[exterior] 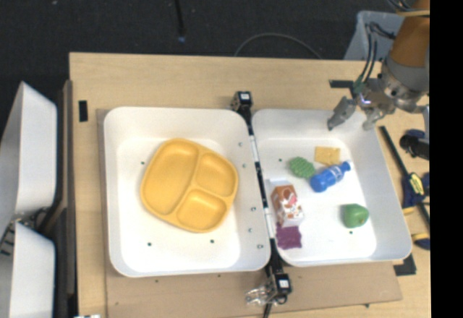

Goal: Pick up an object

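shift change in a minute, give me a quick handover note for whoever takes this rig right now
Gripper: open, holding nothing, hovering over the far edge of the right bin.
Right bin holds: yellow block, green lump, blue bottle, green ball, red-and-white packet, purple piece.
Left bin holds a yellow divided tray.
Done: nothing picked yet.
Left: descend, close on one object, lift it.
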### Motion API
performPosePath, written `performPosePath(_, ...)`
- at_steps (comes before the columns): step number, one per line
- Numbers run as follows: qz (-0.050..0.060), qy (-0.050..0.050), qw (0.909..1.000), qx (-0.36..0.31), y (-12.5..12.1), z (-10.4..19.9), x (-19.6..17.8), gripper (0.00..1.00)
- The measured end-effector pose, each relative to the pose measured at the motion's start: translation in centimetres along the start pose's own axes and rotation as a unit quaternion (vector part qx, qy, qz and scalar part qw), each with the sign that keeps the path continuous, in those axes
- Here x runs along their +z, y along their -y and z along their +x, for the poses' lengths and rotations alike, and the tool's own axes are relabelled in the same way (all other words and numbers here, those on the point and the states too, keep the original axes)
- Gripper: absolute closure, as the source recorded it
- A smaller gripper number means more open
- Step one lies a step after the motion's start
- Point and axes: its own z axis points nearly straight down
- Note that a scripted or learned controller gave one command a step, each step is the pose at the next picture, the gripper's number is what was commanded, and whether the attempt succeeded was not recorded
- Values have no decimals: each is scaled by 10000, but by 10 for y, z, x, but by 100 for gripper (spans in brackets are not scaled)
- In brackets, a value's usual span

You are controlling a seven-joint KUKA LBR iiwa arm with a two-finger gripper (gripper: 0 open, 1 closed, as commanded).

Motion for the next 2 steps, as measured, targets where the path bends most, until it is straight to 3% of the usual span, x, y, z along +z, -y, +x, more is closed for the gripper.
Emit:
performPosePath(1, -72, 20, 10000, -19, -3, 1, -10, 0)
performPosePath(2, -56, 27, 10000, -33, -8, 4, 49, 0)
